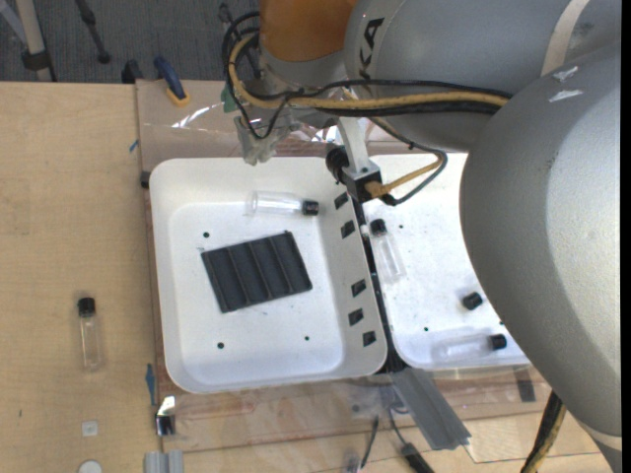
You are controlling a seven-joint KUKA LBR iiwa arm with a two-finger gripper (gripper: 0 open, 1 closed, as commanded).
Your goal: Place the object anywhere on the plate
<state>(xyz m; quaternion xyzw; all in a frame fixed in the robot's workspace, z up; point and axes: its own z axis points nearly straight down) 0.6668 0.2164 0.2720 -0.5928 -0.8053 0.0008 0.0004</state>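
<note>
Arm [513, 116]: you see its grey bulk covering the right bin [434, 294]
Left bin [187, 353]: holds the ribbed black plate [256, 270]
Gripper [258, 146]: above the left bin's far rim, clear fingers narrow, nothing between them
Vial [281, 205]: clear, black cap, lying just beyond the plate, off it

Object: clear plastic vial with a black cap [279, 204], lying on its side, cap pointing to 3 o'clock, at 12 o'clock in the left bin.
Plate: dark ribbed rectangular plate [256, 270], flat, skewed, mid-bin, at 6 o'clock from the vial, apart.
</note>
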